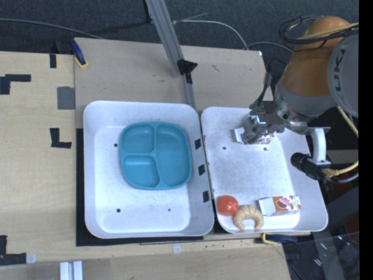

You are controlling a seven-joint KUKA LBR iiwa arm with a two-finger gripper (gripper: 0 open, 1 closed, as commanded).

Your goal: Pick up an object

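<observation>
At the right bin's [303, 179] upper edge, the gripper [256, 130] seems closed on a small object [265, 137], its long axis unclear.

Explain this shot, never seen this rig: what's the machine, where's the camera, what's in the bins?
One picture, taken by a fixed camera above the bench, looking down at a slant. The grey arm with the orange band is a KUKA iiwa robot, reaching in from the right. Its gripper is low over the far end of the right bin; whether anything is held cannot be seen. The left bin holds a blue divided plate with three compartments. At the near end of the right bin lie a red tomato-like ball, a croissant and a small white and red carton. The job is to pick up one object.
</observation>
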